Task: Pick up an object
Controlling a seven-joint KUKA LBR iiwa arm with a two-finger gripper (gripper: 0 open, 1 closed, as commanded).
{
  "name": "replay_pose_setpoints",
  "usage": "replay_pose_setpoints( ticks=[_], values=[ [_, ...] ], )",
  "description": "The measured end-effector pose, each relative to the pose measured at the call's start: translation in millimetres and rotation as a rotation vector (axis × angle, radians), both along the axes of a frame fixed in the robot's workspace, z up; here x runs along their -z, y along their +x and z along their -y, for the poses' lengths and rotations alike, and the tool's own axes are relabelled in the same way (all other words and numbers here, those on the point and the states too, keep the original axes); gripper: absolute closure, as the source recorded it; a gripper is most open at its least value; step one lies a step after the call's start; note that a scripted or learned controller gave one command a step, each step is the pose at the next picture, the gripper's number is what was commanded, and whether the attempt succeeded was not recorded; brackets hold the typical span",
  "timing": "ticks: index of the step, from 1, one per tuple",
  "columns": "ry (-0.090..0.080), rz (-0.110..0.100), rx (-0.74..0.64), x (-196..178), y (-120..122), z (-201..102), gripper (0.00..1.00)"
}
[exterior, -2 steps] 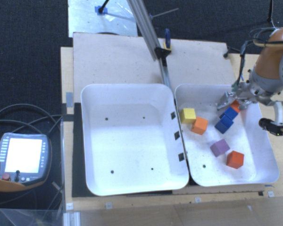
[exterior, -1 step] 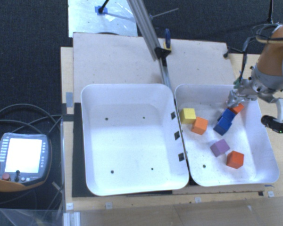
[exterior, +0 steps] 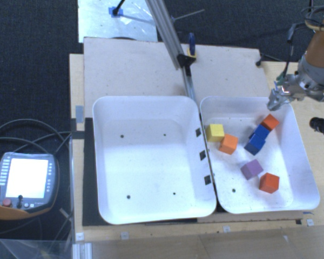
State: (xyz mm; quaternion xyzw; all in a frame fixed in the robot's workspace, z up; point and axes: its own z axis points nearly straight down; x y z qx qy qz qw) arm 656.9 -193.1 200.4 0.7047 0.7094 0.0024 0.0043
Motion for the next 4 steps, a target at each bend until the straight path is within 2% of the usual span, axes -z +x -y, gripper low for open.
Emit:
replay_pose_setpoints(
  ticks=[1,2,3,4],
  values=[
    [0.001,-0.005,0.001,-9.6,1.3,0.0,1.00],
    [0.004,-0.007,-0.002,-17.7,-24.9,-49.2,1.00],
    [0.005,-0.010,-0.003,-10.0,-39.7,-102.3,1.00],
    [0.005,-0.009,-0.004,-23.4,-61.5,-152.1,1.00]
  ],
)
